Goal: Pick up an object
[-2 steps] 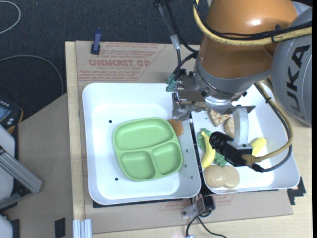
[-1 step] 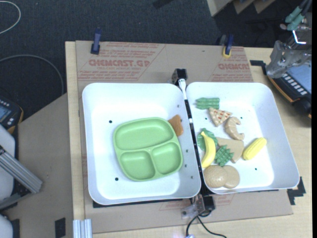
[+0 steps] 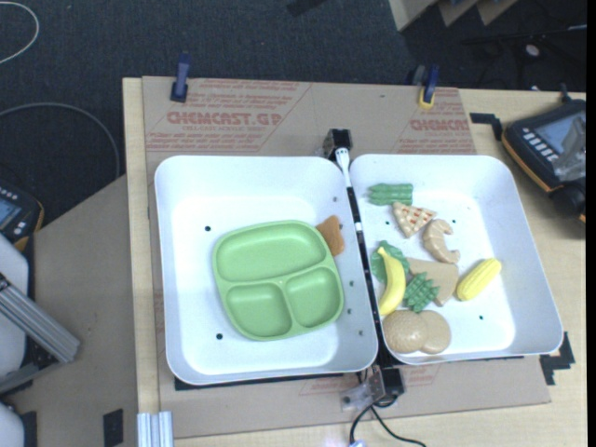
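Note:
The right bin (image 3: 498,180) holds several toy foods: a green bean pod (image 3: 390,194) at the back, a pizza slice (image 3: 411,219), a tan chicken piece (image 3: 439,240), a yellow corn cob (image 3: 478,278), a banana (image 3: 392,282), a green leafy piece (image 3: 420,292), a tan slab (image 3: 438,275) and a round cookie (image 3: 416,332) at the front. A green divided plate (image 3: 277,277) lies in the left bin (image 3: 186,203), with a small orange-brown piece (image 3: 331,236) by its right rim.
The bins sit on a cardboard sheet (image 3: 233,115) held by a blue clamp (image 3: 181,77) and a yellow-blue clamp (image 3: 428,86). A yellow-edged device (image 3: 551,142) lies at the right, and cables (image 3: 372,422) run at the front.

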Robot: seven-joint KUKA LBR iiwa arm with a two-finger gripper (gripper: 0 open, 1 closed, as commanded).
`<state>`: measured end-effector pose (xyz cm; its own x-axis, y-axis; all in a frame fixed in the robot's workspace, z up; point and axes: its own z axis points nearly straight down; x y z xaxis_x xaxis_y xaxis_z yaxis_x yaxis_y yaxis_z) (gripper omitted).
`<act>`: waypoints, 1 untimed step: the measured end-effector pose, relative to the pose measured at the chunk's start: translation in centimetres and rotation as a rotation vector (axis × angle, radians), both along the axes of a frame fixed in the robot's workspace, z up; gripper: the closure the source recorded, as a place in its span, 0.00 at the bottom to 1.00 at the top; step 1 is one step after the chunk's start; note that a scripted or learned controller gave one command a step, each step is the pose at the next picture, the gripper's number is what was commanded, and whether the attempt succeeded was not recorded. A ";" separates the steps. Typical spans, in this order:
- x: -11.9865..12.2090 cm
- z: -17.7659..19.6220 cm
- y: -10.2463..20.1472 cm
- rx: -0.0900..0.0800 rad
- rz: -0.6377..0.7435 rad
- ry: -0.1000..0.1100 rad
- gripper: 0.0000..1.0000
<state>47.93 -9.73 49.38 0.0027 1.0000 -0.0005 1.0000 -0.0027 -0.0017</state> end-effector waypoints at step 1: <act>0.0 -6.5 -7.1 0.000 0.002 -0.002 1.00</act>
